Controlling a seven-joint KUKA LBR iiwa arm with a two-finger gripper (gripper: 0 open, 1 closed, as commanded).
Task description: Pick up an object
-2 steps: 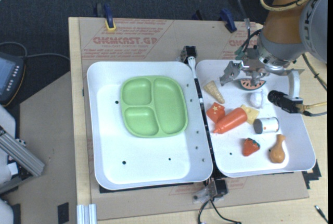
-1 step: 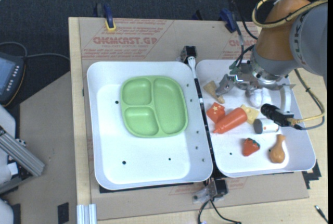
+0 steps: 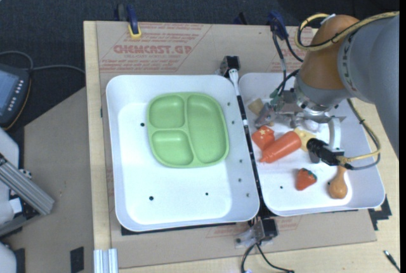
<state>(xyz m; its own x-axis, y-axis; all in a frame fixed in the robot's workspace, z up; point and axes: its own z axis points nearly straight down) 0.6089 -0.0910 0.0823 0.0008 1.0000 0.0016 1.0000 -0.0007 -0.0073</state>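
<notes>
the gripper point(image 3: 279, 114) is down inside the right bin point(image 3: 361, 199), low over its upper-left part, with the grey arm point(image 3: 374, 56) and its orange band point(image 3: 327, 53) coming in from the right above it. whether it is apart or together i cannot tell — the wrist body hides most of it from this slant, and nothing can be seen clamped in it.

the pickable things lie just below the gripper: a small red-orange piece point(image 3: 262, 136) nearly under it, an orange carrot-like piece point(image 3: 281, 146) just beside that and touching it, and a bit of yellow point(image 3: 304, 136) near the carrot's upper end. further below and to the right sit a small strawberry-like piece point(image 3: 305, 179) and a tan pear-shaped piece point(image 3: 338, 185), well apart from the gripper. a pale scrap point(image 3: 255, 105) lies just to the gripper's left. the left bin point(image 3: 127, 202) holds a green divided plate point(image 3: 188, 130), well away to the left.

this looks like the reach-and-descend step — no grasp is shown yet. the next move likely calls for settling over one piece, probably the red-orange one or the carrot, closing squarely on it without nudging its neighbour, then lifting straight up. the crowding there could spoil the grip.
</notes>
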